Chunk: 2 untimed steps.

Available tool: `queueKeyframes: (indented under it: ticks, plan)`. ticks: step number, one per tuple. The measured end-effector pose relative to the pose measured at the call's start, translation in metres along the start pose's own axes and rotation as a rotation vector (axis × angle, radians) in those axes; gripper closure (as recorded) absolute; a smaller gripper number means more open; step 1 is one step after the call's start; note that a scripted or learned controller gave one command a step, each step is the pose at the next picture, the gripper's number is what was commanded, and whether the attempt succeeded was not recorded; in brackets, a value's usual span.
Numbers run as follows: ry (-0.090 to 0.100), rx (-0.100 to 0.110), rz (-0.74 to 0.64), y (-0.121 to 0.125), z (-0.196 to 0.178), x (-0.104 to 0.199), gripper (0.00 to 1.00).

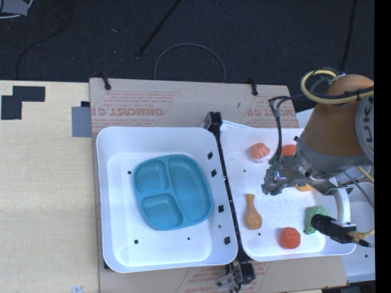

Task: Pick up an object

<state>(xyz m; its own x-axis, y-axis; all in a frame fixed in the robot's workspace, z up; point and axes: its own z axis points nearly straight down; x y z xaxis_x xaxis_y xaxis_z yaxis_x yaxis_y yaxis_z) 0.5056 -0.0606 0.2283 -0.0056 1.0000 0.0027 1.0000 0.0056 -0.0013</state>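
camera view: a fixed camera looks down at a slant on two shallow white bins side by side on a cardboard sheet (153, 105).
landmark: the gripper (275, 183) hangs over the right bin (266, 247) at the end of the grey arm (333, 133), which reaches in from the view's right.
grip state: cannot tell whether it is released or clenched; nothing shows as held in it.
task things, all loose on the right bin's floor: a pink toy (259, 151) lies near and above the gripper. an orange drumstick toy (252, 211) lies just below it and a little to the view's left. a red ball (289, 238) lies further below. a green toy (315, 215) lies below and to the view's right.
partly hidden: a small orange piece (287, 150) sits above the gripper against the arm, too covered to name.
why it hangs there: as a judgement, the gripper sits between the pink toy and the drumstick toy, so either is a short reach.
away from the gripper: the left bin (116, 163), well to the view's left, holds a blue plate (173, 191) lying flat.
edges: a black divider (221, 176) runs between the bins, near the gripper's left. the drumstick toy lies close to it, so there is less room on that side.
open room: bare white floor lies around the gripper and between the toys, none of which touch each other. the red ball sits near the bin's lower rim.
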Motion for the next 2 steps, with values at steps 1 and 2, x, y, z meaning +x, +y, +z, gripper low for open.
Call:
queueKeyframes:
  ticks: [1,2]
  plan:
    - [-0.001,0.001,0.002,0.003,0.001,0.043,1.0]
    - [-0.001,0.003,0.001,0.012,0.011,0.1,1.0]
